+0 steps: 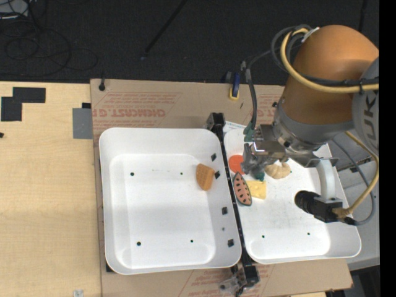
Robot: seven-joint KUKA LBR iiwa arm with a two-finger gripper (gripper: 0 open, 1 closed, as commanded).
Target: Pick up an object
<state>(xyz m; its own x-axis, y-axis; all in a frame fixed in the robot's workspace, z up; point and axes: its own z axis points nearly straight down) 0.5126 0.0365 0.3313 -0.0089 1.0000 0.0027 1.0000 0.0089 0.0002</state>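
Note:
My gripper [253,167] hangs low in the right bin [297,243], near its left wall, over a cluster of small items. Under and beside it lie an orange-red round piece [236,163], a watermelon slice [242,190], a yellow block [258,190], a small teal piece [256,176] and a beige lump [279,171]. The wrist body hides the fingertips, so what is between them stays unseen. A tan, bread-like wedge [205,177] sits in the left bin [154,240], close to its right wall.
The divider between the bins [226,197] runs just left of the gripper. A cardboard sheet [154,104] lies under both bins. The arm's big orange-banded body [328,73] overhangs the right bin's far side.

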